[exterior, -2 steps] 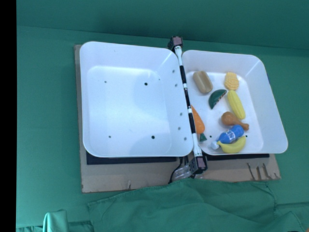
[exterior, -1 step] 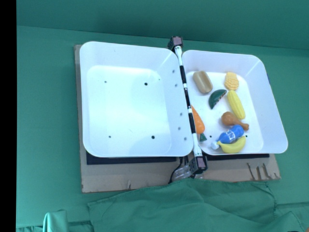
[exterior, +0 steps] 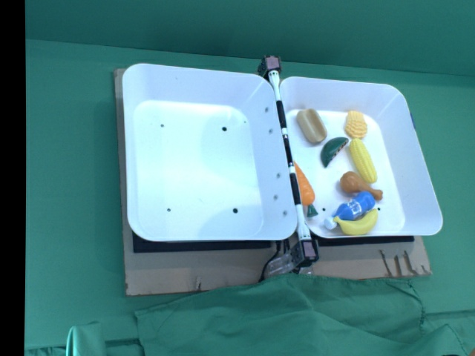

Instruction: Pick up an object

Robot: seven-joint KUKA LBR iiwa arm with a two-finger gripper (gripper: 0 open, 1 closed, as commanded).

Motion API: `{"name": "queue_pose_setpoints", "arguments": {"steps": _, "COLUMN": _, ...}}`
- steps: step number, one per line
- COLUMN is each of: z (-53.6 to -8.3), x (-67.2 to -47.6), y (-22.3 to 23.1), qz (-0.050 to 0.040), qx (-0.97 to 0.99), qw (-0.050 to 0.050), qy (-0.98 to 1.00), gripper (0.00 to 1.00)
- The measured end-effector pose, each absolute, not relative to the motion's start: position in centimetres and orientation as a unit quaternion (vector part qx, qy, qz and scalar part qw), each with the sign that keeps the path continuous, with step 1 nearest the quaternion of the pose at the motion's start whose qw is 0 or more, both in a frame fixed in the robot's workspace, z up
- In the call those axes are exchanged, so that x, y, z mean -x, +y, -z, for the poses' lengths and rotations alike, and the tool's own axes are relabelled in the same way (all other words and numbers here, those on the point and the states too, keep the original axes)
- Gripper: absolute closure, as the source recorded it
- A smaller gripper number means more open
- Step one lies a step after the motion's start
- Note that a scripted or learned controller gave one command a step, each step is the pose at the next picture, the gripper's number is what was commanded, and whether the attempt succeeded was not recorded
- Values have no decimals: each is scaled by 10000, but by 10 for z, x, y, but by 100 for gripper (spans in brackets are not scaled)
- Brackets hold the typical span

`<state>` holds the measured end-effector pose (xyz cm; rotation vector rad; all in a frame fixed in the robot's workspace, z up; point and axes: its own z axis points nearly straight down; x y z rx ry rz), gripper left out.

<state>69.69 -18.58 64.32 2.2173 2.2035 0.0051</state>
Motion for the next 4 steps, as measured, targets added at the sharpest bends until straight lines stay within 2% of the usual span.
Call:
{"name": "queue_pose_setpoints", "arguments": {"steps": 1, "z": -632, "x": -698, "y": -176, "qz": 0, "qx": -7083, "qw": 21, "qy": 7059, "gripper": 0}}
{"name": "queue_pose_setpoints", "arguments": {"steps": 2, "z": -633, "x": -698, "y": -187, "qz": -12, "qx": -7090, "qw": 48, "qy": 7052, "gripper": 0}}
{"name": "queue_pose_setpoints", "arguments": {"steps": 3, "z": -649, "x": -697, "y": -186, "qz": -30, "qx": -7097, "qw": 106, "qy": 7045, "gripper": 100}}
{"name": "queue_pose_setpoints", "arguments": {"steps": 4, "z": -648, "x": -697, "y": -186, "qz": -25, "qx": -7096, "qw": 95, "qy": 7045, "gripper": 0}}
